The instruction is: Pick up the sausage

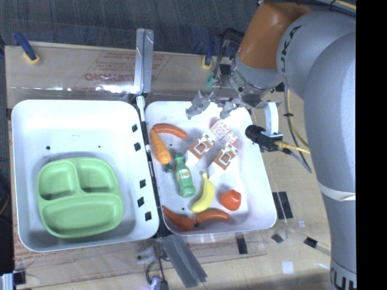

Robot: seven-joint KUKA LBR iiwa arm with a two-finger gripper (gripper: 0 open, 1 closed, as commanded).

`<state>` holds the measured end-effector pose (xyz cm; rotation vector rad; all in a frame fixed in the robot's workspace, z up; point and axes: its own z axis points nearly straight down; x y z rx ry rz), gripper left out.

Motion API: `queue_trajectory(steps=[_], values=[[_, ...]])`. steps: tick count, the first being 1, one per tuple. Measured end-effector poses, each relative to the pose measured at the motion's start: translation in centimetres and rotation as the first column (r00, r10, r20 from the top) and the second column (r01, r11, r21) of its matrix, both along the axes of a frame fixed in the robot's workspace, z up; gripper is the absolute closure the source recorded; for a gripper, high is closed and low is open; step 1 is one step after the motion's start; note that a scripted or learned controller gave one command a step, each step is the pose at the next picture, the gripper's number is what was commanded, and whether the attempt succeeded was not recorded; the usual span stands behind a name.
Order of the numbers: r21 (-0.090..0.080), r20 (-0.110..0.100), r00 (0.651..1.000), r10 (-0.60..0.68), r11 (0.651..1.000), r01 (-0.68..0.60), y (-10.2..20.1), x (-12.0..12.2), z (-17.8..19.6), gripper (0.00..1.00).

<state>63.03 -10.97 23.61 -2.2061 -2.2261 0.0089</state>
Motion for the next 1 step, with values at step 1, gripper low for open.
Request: queue_trajectory(steps=[1], values=[[-0.001,0.004,0.996,0.094,0.996,-0.094,-0.79,2.58,-14.71,0.00]])
